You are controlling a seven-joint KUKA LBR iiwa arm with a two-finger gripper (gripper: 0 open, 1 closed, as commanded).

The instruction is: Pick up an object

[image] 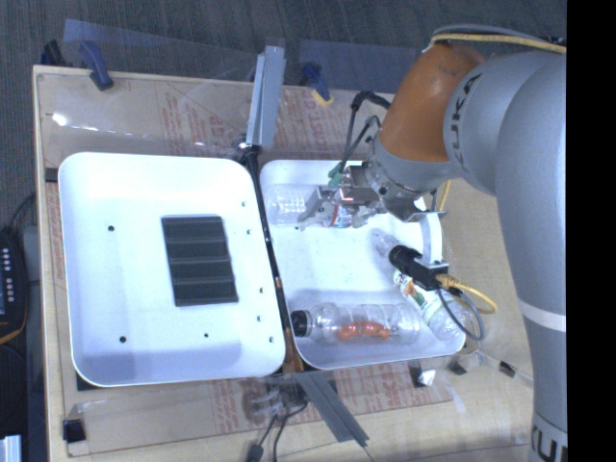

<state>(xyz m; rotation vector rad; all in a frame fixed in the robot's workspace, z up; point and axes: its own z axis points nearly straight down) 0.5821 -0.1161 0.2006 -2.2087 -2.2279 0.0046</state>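
- The bench [144, 114] spans most of the frame, a pale board bearing the two bins side by side.
- The arm [500, 114] fills the right side of the frame, grey with an orange band at upper centre-right, and reaches leftward over the right bin.
- The left bin [115, 200] is the bigger one, filling the left half of the frame. It holds one thing: a dark ribbed panel [199, 260], flat at its centre, with its long side running top to bottom.
- The right bin [327, 268] sits at centre, touching the left bin along their shared edge, and holds several clear things.
- A clear bottle [371, 323] lies on its side along that bin's lower wall. Its long axis runs left to right across the frame, its black cap [300, 323] points left toward the left bin, and orange pieces [364, 331] show inside it.
- A second clear bottle [445, 318] lies in the bin's lower right corner, tilted diagonally and partly hidden.
- A small clear plastic thing [285, 203] — too faint to identify — rests in the bin's upper left corner.
- The gripper [322, 208] hangs over the upper part of the right bin, just right of that clear thing and well apart from the capped bottle. I cannot tell whether it is open or closed, or whether it grips anything.
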